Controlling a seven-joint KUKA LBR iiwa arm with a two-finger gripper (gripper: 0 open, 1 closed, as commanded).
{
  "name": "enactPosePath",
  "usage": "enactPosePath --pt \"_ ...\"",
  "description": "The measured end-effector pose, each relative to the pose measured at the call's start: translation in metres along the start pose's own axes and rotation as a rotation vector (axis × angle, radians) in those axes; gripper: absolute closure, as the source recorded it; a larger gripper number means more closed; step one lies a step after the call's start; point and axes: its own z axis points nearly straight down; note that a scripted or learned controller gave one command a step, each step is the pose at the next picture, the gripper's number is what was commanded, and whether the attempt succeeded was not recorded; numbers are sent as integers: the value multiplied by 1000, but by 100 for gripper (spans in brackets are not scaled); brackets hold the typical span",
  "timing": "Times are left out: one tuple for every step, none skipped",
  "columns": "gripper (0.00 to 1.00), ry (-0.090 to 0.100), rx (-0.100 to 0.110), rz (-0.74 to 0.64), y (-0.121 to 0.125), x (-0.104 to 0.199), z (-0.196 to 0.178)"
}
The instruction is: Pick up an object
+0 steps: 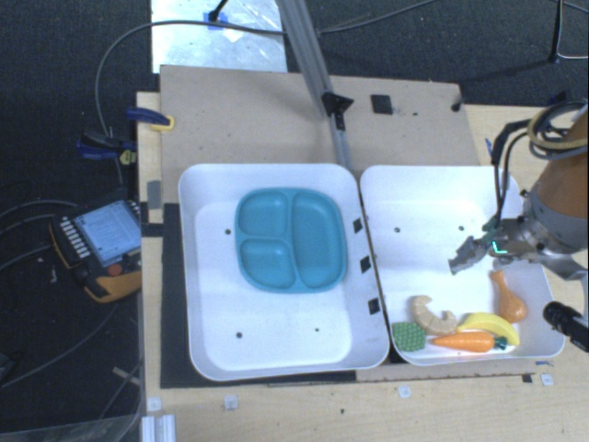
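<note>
Hovering over the right bin (405,201), pincer (467,256) state impossible to tell.
Banana (490,324), carrot (465,342) and other toy food crowd its near corner, so reaching there suits a pick.

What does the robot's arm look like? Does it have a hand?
The arm is grey with an orange band, and black cables loop beside it near the top. Its hand is a dark grey gripper with two fingers, and a small green light glows just behind it.
</note>
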Motion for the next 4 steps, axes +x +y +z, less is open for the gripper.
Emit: enactPosePath --pt "0 0 -1 0 0 0 0" --pt "0 1 4 3 -4 10 55" --pt "0 1 4 4 -11 7 99" --pt "0 0 -3 4 -9 7 138"
